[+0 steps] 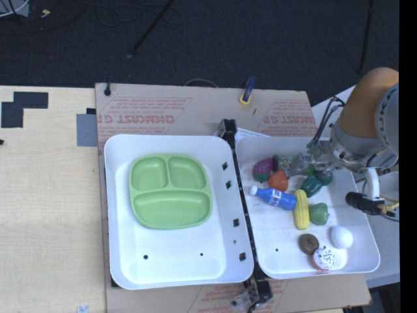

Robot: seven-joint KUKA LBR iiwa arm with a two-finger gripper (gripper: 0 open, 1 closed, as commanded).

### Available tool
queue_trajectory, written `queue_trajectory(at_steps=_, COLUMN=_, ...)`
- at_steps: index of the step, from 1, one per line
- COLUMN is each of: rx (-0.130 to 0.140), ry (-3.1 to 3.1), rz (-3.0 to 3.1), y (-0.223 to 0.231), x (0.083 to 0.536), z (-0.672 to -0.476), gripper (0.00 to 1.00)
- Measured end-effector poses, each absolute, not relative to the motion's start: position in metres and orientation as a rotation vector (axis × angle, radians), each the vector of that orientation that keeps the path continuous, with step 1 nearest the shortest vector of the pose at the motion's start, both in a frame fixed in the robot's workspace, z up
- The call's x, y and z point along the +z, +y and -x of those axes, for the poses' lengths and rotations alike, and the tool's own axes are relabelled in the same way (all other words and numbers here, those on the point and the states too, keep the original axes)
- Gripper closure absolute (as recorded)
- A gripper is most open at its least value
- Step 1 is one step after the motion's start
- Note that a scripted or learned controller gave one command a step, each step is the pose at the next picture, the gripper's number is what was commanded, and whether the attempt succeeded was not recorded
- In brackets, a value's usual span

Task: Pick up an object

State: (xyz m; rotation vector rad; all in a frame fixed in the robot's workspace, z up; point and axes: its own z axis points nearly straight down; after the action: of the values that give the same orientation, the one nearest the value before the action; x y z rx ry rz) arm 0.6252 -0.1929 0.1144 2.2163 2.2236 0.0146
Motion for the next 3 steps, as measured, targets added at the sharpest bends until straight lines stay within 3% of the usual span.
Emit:
queue_trajectory(at_steps=1, rx=0.008, ry=2.223, rz=-2.217, y=-0.195, x=0.122, z=-0.624, gripper=1.0)
queue_trajectory(at_steps=3, rx=0.003, ry=2.22, rz=-2.219, y=-0.193, x=0.22, z=-0.637, gripper=1.0)
